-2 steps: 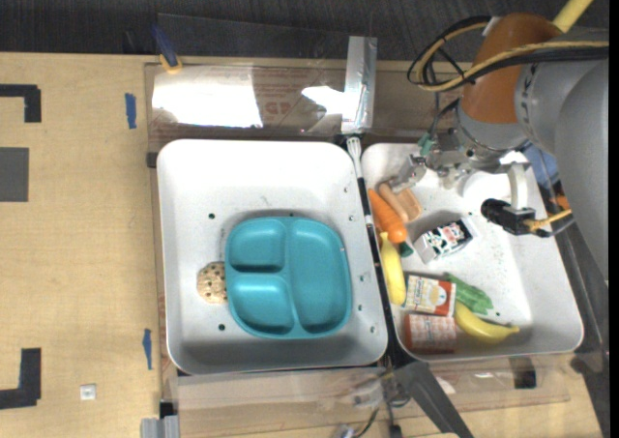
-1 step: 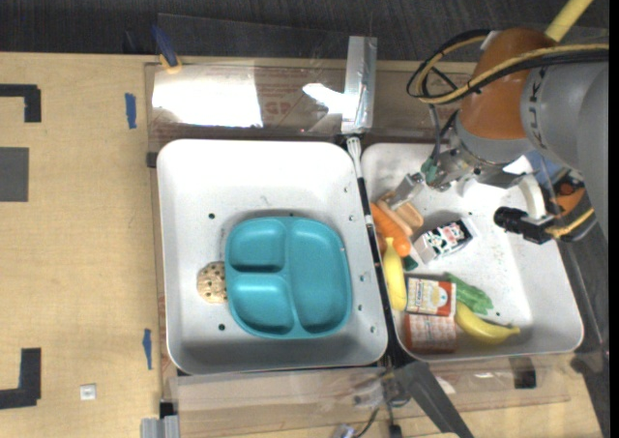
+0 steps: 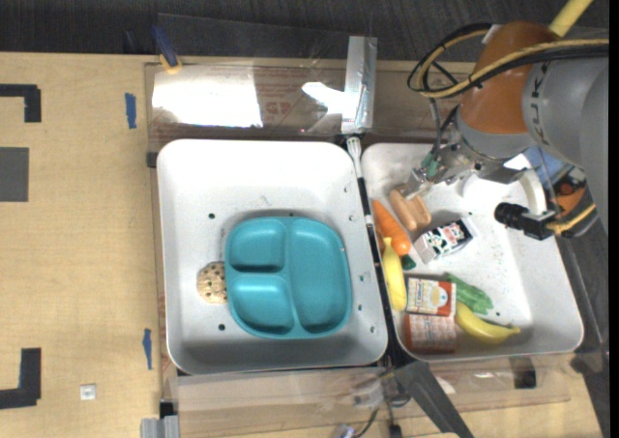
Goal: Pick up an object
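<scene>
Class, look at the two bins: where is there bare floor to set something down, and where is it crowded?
Left bin: bare floor behind the teal plate, toward the back wall; a cookie sits left of the plate. Right bin: bare strip along its right side. Its left side is crowded with a carrot, carton and bananas.

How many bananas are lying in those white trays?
2, both in the right bin. One banana lies along its left wall, below the carrot. The other banana lies near the front edge, right of the juice carton. More may be hidden underneath.
</scene>
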Robot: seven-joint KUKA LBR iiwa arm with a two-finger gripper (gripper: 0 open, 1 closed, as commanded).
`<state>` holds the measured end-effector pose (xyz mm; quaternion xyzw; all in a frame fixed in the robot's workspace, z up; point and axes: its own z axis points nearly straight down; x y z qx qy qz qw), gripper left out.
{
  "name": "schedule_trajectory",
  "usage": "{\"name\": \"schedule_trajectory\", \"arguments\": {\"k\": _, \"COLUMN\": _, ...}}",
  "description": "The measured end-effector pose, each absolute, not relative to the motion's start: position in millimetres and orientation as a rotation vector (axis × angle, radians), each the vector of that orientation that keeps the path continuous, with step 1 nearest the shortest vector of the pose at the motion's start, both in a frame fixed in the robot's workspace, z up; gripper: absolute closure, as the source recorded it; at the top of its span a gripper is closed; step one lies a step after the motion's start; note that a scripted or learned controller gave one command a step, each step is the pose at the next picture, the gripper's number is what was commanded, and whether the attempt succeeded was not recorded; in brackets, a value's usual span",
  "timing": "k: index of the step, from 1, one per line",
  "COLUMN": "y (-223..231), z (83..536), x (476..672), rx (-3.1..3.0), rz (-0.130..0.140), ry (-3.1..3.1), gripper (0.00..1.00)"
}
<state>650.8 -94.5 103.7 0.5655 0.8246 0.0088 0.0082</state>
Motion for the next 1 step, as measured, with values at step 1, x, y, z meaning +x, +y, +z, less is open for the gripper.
{"name": "schedule_trajectory", "arguments": {"k": 1, "y": -94.7, "z": 102.6, "x": 650.1, "rx": 1.769, "rz": 0.026, "ry": 2.578, "gripper": 0.00}}
